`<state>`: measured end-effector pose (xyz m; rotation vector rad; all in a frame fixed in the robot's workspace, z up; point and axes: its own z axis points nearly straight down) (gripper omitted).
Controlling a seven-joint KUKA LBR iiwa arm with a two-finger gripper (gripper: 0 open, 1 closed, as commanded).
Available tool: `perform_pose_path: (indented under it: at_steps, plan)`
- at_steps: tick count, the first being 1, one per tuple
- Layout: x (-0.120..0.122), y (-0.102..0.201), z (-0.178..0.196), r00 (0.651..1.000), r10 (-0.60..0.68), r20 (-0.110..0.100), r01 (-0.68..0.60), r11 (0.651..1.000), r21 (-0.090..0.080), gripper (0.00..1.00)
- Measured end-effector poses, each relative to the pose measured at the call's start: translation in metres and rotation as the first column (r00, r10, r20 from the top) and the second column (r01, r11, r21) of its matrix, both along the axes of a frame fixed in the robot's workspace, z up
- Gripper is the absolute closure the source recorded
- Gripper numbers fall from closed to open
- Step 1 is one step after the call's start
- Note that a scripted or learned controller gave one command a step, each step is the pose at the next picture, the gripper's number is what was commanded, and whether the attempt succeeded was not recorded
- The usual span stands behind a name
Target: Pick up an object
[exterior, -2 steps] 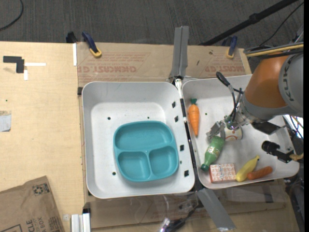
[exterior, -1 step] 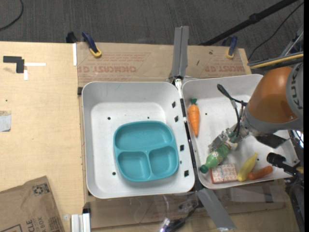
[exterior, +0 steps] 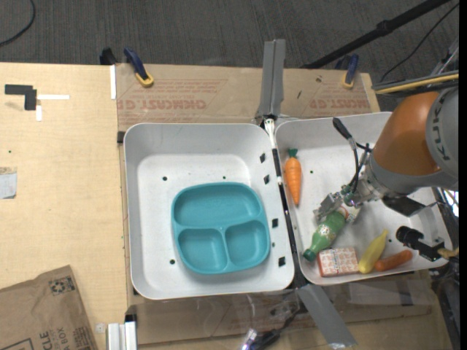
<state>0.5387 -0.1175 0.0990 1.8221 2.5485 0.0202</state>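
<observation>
the end effector (exterior: 337,204) sits low in the right bin (exterior: 321,133), right over the top of the green bottle (exterior: 324,233). i cannot tell how it is set, because it is small and dark.

closest to the front edge of that bin lies a small red and white box (exterior: 337,262). just beside it, to the right, a yellow banana (exterior: 373,251) leans on a slant, and a red-orange pepper (exterior: 394,260) lies touching the banana's low end. the green bottle lies tilted just behind the box, with its cap near the box's left corner. these things are packed close, so the bottle has neighbors on its front side.

farther back, an orange carrot (exterior: 292,179) with a green top lies along the left wall of the bin, a bit apart from the bottle.

the left bin (exterior: 142,195) holds a teal plate (exterior: 221,227) with three parts.

the grey arm (exterior: 412,148) with its orange band hangs over the right side of the right bin. behind both bins, clamps (exterior: 139,67) hold brown cardboard (exterior: 193,97) on the surface (exterior: 58,195).
</observation>
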Motion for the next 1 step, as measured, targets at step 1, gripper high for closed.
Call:
perform_pose_path:
  at_steps: [1]
  plan:
    - [-0.0383,0.0383,0.0899,0.997,-0.069,-0.018,0.069,0.998,-0.006,0.0]
